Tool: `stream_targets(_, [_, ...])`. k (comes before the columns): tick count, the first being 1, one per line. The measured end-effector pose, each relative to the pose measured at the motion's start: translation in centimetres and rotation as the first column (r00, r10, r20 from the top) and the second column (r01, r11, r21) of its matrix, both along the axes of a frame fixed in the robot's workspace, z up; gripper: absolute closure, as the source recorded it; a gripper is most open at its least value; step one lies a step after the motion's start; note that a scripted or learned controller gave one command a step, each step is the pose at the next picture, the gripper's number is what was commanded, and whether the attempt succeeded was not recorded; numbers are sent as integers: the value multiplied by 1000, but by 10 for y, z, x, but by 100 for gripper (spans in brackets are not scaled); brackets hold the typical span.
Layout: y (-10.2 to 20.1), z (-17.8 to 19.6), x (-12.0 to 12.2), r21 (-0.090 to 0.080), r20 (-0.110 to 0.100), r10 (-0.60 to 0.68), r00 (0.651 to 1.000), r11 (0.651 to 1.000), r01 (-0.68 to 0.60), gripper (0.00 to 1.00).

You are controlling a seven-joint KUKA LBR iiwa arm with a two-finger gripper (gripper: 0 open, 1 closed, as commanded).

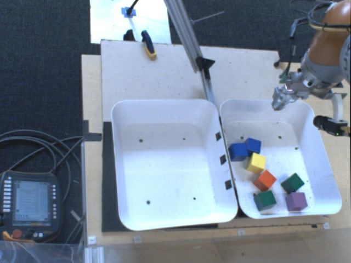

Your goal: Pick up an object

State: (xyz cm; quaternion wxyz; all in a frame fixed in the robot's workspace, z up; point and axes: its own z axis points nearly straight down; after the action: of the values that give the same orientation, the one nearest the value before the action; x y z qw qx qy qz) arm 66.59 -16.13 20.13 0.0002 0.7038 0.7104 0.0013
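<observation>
My hand [279, 102] hangs over the far edge of the right bin [318, 147], near its back wall. Whether it is spread or pressed together cannot be told from this angle. No block sits in it.

My arm [328, 43] enters from the right, with the orange band above the grey wrist.

Right bin contents, seven blocks, all resting on the bin floor and well apart from my hand:
- Two blue blocks [244, 148], touching each other, nearest the bin's centre.
- One yellow block [255, 163], just in front of the blue pair and touching it.
- One orange block [265, 180], just in front of the yellow one.
- One green block [265, 200], at the near wall, below the orange one.
- One dark green block [292, 183], to the right of the orange one.
- One purple block [296, 201], at the near wall, just below the dark green one.

The left bin [131, 125] sits beside the right bin; their rims touch along the middle. Both bins rest on the table [164, 70].

A pendant [30, 204] with its cables lies on the floor left of the table. A metal pole [184, 23] slants across the table's far side.
</observation>
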Motion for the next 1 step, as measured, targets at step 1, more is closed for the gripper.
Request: stream_targets(1, [51, 13, -15, 0, 0, 0, 1000, 1000, 0, 100])
